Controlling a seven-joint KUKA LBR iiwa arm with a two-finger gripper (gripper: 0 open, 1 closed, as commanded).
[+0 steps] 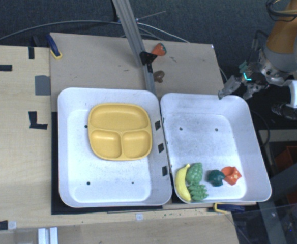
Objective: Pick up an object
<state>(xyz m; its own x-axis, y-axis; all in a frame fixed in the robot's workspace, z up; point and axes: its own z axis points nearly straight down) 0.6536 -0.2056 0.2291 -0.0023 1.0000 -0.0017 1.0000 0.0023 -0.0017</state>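
Note:
Small toy foods lie along the near edge of the right bin [250,121]: a yellow banana [181,183], a green broccoli-like piece [194,173] with another green piece [199,191] below it, a dark green item [215,177] and a red-orange item [232,175]. My gripper [238,87] hangs above the far right corner of that bin, well away from the foods, and its two dark fingers are spread with nothing between them.
The left bin [67,151] holds a yellow three-compartment plate [120,131]. A grey metal bar [130,24] slants down to the gap between the bins at the back. Blue and orange clamps sit on the board behind the bins.

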